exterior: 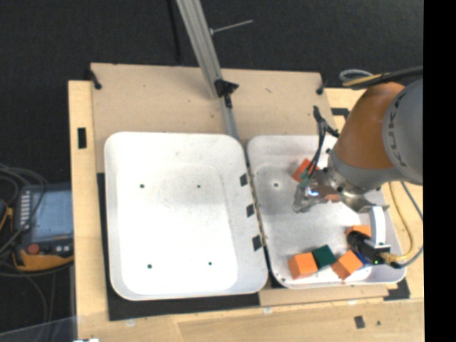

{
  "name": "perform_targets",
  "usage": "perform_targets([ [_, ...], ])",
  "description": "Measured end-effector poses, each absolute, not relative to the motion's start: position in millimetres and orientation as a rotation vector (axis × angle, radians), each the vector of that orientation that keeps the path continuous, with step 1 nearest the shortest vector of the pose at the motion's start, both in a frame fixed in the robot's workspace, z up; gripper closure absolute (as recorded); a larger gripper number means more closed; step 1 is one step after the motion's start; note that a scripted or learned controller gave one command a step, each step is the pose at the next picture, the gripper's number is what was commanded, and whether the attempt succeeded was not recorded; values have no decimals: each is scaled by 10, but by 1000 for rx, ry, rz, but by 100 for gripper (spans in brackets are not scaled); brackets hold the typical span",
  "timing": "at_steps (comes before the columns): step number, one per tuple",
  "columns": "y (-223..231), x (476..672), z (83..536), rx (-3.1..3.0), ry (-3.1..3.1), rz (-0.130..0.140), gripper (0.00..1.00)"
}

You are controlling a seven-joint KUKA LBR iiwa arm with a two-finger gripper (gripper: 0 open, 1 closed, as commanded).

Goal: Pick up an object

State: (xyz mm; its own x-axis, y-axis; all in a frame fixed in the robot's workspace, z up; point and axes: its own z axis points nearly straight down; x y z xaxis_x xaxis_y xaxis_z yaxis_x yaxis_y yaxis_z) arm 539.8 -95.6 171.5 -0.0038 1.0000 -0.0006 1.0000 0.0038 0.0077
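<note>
Nearest us, along the right bin's (281, 155) front edge, we see two orange blocks (303, 264) flanking a green block (325, 256). They look light, rigid and easy to pinch across flat sides. Farther back, the pincer (308, 194) hangs beside a red piece (303, 168); we cannot tell its opening.

Blocks (319, 261) in right bin (278, 155), near front edge, left bin (174, 212) beside it
</note>
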Motion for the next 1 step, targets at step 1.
perform_targets([
  [1, -1013, 5468, 2333, 2213, 2221, 7, 100],
])
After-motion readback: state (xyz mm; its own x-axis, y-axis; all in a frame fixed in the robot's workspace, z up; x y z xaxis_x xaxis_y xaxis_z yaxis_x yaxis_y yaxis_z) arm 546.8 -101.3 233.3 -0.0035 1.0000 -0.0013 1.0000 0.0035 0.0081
